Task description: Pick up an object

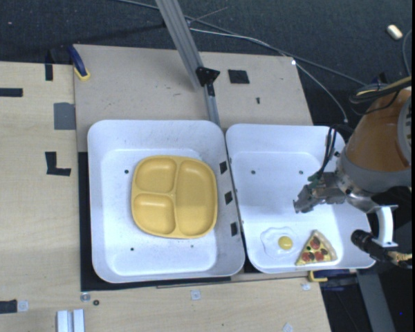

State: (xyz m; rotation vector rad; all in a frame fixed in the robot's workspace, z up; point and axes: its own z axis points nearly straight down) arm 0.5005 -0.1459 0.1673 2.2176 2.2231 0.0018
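Note:
A toy fried egg point(279, 241) lies near the front edge of the right bin point(277, 151). Beside it, to the right, lies a toy pizza slice point(316, 248). My gripper point(309, 198) hangs over the right half of that bin, just above and behind the pizza slice, with the orange-banded arm reaching in from the right. Nothing shows between the fingers. A yellow divided plate point(173, 196) rests in the middle of the left bin point(111, 185).
A grey metal pole point(183, 37) slants down from the top to the seam between the bins. Cables run across the dark floor behind the bench. Black tape marks dot the wooden bench on the left.

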